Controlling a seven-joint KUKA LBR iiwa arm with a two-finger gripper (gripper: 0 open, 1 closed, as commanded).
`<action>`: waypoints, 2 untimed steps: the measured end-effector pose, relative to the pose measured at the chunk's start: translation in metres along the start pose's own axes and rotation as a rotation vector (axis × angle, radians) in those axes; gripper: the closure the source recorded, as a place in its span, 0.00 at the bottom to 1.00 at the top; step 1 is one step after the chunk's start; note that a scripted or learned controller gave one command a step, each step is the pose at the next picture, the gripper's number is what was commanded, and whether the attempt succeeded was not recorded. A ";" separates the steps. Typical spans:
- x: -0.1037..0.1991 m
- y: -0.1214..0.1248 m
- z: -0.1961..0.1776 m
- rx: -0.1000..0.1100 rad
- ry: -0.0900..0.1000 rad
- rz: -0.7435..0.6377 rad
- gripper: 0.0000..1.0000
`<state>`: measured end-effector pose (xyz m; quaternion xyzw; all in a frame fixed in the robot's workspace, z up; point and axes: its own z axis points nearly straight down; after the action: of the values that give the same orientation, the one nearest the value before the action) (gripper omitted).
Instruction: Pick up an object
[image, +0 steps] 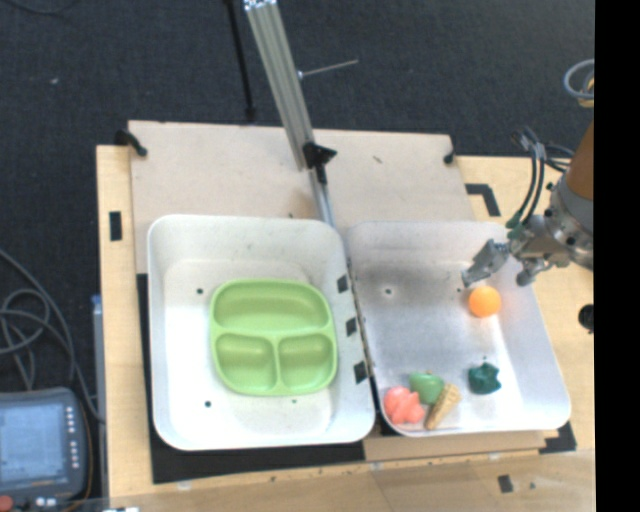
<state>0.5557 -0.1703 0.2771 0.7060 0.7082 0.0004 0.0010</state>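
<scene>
With the gripper (505, 265) poised above the upper right part of the right bin (420, 255), best candidate: the orange ball (484, 302), lying on the bin floor just below and slightly inward of the fingertips. Fingers (483, 265) spread apart, nothing between them; ball not held.

Step in hand, by judgement: line up and descend on the ball. To do well:
- Centre the open fingers over the ball before dropping; at present offset a little toward the upper edge of the bin.
- Descend straight, close only once the fingers straddle the widest part. Round and smooth, so likely to roll or squirt out if pinched off-centre or nudged by one finger first.
- Lift slowly, check ball between fingers before counting as a pick.

Surroundings:
- Dark green toy (485, 378) nearer the front, well apart from the ball.
- Cluster at the front edge of the right bin: pink toy (402, 404), light green toy (427, 385), tan cone-like piece (443, 407), touching or nearly so; harder to isolate than the ball.
- Left bin (180, 260) bearing a green divided plate (272, 335); not in the path.
- Right wall of the bin near the ball; possible clearance issue for the outer finger.
- Metal post (285, 85) slanting down to the rear, between the bins; clear of the approach.
</scene>
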 end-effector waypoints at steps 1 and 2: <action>0.000 0.000 0.000 0.000 0.001 0.001 0.00; 0.007 -0.004 0.048 0.004 0.000 0.003 0.00</action>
<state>0.5513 -0.1629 0.2289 0.7071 0.7071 -0.0009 -0.0003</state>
